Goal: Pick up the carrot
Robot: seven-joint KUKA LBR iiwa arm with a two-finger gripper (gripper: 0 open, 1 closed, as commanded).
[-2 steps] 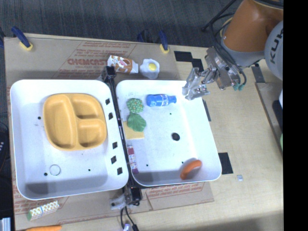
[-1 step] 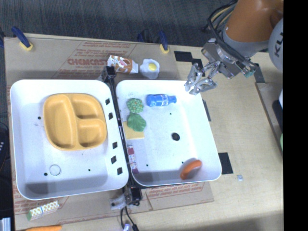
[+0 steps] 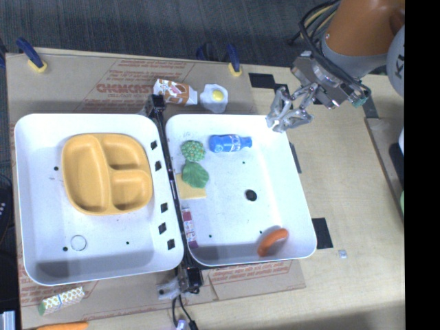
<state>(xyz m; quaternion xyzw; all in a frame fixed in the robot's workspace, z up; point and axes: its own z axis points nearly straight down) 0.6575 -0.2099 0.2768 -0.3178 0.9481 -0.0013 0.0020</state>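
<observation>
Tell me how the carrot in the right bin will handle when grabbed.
The carrot looks smooth and rounded, so it may roll or slip from the claw. It lies against the right bin near wall, which probably crowds a grasp. It seems a rigid toy.

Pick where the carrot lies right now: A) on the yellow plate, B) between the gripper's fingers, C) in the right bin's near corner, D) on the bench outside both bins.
C: the carrot rests against the right bin near wall, far from the gripper.

Bench w/ 2 bins.
</observation>
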